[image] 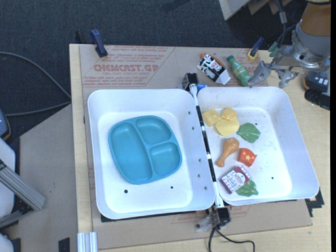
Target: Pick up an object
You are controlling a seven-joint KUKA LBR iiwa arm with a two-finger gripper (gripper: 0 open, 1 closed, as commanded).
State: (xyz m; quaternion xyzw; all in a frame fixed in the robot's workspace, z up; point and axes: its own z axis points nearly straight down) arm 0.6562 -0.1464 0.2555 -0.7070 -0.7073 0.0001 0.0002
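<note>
The right bin [294, 140] holds toy food. Two yellow pieces [227, 122] lie near its far left corner, with a green leaf [248, 132] just to their right. A tan drumstick [227, 150], a red piece [247, 156], a pink packet [235, 178] and a small green piece [247, 189] lie nearer the front. My gripper [273, 77] hangs over the bin's far rim at the upper right. It is open with nothing between its fingers [259, 75], well apart from the food.
A blue divided plate [145, 148] lies in the left bin [105, 109]. On the bench behind the bins are a black-and-white carton [212, 68] and a green bottle [240, 71]. Blue clamps [98, 42] grip the bench's far edge.
</note>
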